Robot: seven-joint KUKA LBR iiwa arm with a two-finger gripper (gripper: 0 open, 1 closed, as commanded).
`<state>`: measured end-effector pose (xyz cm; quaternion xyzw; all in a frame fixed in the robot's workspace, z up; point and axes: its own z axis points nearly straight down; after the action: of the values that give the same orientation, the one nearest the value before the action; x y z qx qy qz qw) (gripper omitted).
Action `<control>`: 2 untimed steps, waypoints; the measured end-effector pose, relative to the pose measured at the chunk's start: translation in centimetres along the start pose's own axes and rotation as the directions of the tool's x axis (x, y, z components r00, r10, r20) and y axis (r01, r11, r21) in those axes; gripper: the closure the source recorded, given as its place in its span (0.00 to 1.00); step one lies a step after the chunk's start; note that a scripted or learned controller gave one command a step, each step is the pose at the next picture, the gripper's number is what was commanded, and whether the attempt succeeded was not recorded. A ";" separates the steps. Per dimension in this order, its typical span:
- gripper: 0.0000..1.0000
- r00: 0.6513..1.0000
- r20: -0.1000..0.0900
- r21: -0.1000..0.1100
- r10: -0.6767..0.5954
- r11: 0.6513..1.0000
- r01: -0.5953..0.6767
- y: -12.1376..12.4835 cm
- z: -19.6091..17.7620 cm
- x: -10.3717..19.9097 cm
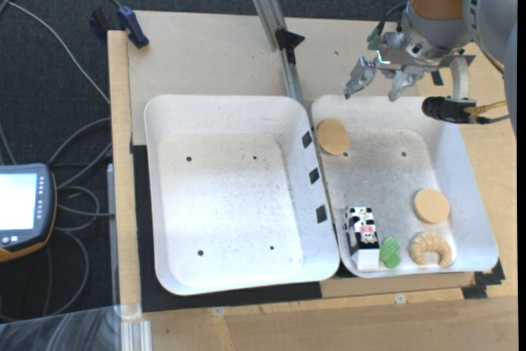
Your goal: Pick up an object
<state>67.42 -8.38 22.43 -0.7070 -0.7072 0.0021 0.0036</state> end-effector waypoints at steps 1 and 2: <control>0.00 1.000 0.001 -0.005 -0.001 1.000 0.001 0.1 -0.4 0.0; 0.00 1.000 0.001 0.001 0.001 1.000 -0.001 -0.7 5.7 0.0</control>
<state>66.72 -8.41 16.71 -0.7072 -0.7070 0.0026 0.0035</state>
